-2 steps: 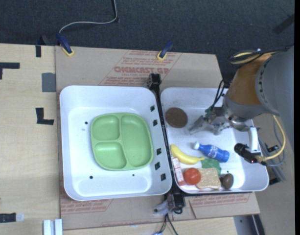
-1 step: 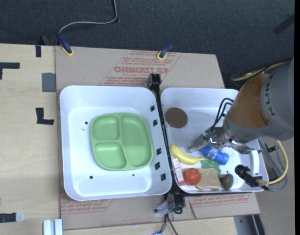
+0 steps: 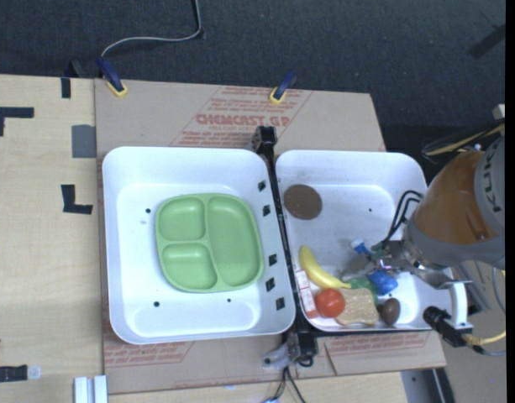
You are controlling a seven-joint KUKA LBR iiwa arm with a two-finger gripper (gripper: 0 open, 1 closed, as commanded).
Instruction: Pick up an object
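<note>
Camera view: the right bin [image 3: 358,170] is taken as landmark. Along its near wall a cluster is seen: a red tomato-like ball [image 3: 329,302], a tan bread-like slab [image 3: 357,307] touching it, and a dark brown rounded piece [image 3: 390,311] just beside the slab. A yellow banana [image 3: 317,269] lies just above the ball, near the bin's left wall. A striped packet [image 3: 304,290] is wedged at the near left corner.

The gripper [image 3: 364,263] is seen low over the bin's middle, reached in from the right rim. Whether it is apart or together cannot be told; the tips are blurred against clutter. No object is clearly seen clamped. A blue piece [image 3: 383,282] sits just beside it, toward the near wall. The orange band [image 3: 454,200] of the arm is seen over the bin's right rim.

A brown disc [image 3: 302,201] lies toward the bin's far left corner, well apart from the cluster.

Left of the landmark, touching it, the left bin [image 3: 131,175] holds a green divided plate [image 3: 210,242]. Both bins rest on a cardboard sheet [image 3: 232,116] printed in red, laid on a wooden bench [image 3: 30,225]. Beyond the far edge, dark carpet [image 3: 324,23] and a white cable [image 3: 156,39] are seen.
</note>
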